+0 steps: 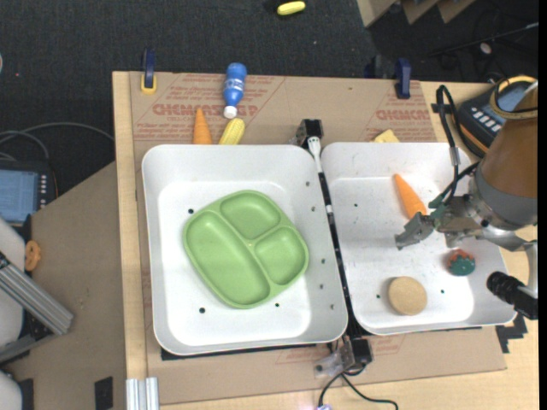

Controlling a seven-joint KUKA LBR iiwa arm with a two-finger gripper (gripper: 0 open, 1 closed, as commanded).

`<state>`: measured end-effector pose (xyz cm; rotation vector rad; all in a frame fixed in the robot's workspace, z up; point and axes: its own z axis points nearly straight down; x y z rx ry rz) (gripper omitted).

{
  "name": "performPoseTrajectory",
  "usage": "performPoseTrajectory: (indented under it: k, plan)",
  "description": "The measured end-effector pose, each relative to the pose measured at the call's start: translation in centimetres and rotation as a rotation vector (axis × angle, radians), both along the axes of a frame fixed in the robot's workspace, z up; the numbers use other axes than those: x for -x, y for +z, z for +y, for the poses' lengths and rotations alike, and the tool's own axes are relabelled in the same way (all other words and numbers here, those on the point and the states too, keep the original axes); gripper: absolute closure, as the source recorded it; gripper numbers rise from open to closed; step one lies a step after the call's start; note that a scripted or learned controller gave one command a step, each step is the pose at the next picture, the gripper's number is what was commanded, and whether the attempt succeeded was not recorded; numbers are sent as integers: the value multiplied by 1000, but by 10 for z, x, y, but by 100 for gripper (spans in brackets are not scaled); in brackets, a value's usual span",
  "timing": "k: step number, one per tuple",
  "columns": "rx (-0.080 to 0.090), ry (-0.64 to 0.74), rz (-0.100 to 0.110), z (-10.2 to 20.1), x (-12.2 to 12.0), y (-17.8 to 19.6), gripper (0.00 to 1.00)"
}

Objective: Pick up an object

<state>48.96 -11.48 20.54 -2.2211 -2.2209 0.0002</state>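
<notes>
The right bin (367,165) holds three objects. An orange carrot (408,194) lies near its back. A round tan biscuit (407,295) sits near the front. A small green and red piece (461,264) rests at the right. My gripper (415,231) hangs over the middle of this bin, just in front of the carrot's lower end and left of the green piece. It is open, with nothing between its fingers. The arm comes in from the right.
The left bin (162,229) holds a green three-compartment plate (246,248). Behind the bins on the board lie a blue and white bottle (233,89), a small orange carrot (201,129) and a yellow corn piece (232,131). A black divider (325,199) runs between the bins.
</notes>
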Motion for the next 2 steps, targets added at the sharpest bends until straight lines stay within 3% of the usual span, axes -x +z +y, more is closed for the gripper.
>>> performPoseTrajectory:
  k: [1, 2]
  plan:
    - [4, 0, -5, -48, -80, -125, 0]
    - [2, 4, -8, -41, -144, -120, 0]
